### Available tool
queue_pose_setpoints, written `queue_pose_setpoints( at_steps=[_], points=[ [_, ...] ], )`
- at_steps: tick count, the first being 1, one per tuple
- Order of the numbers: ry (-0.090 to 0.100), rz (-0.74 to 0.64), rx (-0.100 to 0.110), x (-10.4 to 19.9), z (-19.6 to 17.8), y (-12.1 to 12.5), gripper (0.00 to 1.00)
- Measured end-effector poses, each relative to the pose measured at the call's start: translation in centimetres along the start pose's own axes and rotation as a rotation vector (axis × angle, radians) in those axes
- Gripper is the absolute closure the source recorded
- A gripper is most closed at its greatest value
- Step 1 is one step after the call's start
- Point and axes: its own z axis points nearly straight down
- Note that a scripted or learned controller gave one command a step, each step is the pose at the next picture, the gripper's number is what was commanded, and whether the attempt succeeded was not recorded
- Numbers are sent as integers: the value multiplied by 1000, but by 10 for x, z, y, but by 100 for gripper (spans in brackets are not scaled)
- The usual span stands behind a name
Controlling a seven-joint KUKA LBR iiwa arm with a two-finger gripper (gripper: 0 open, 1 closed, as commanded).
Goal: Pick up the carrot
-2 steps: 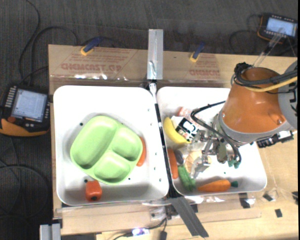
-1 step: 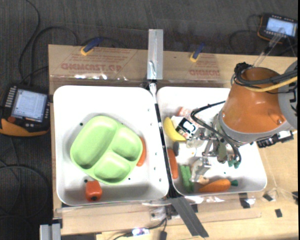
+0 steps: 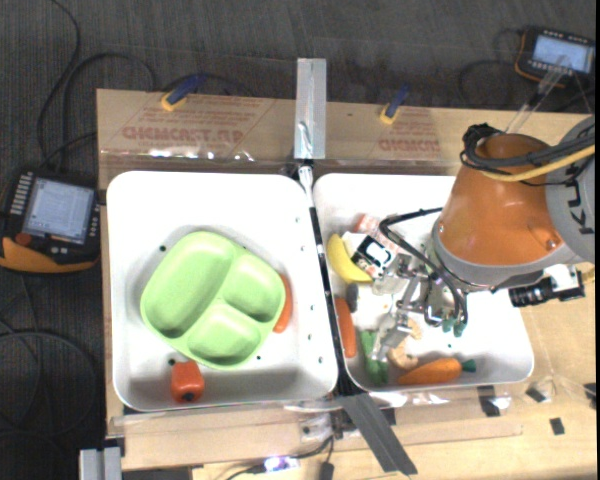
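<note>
The carrot point(image 3: 432, 371) lies flat along the front wall of the right bin point(image 3: 515, 343), orange with a small green stub at its right end. My gripper point(image 3: 398, 320) hangs low over the middle of that bin, just above and to the left of the carrot. The view shows nothing held in it. The arm's orange band and grey wrist cover the bin's back right part.
A yellow banana point(image 3: 342, 259) and a slim orange-red piece point(image 3: 346, 329) lie along the right bin's left wall, with a green item point(image 3: 378, 372) at the front. The left bin holds a green divided plate point(image 3: 215, 296) and an orange-red toy point(image 3: 186, 381).
</note>
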Motion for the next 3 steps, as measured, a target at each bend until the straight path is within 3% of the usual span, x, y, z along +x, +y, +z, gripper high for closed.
queue_pose_setpoints(
  at_steps=[1,2,3],
  points=[
    [-18,-30,-1,-14,83,-33,0],
    [-17,-30,-3,-14,74,-31,100],
    [-2,-480,-1,6,0,23,100]
  ],
)
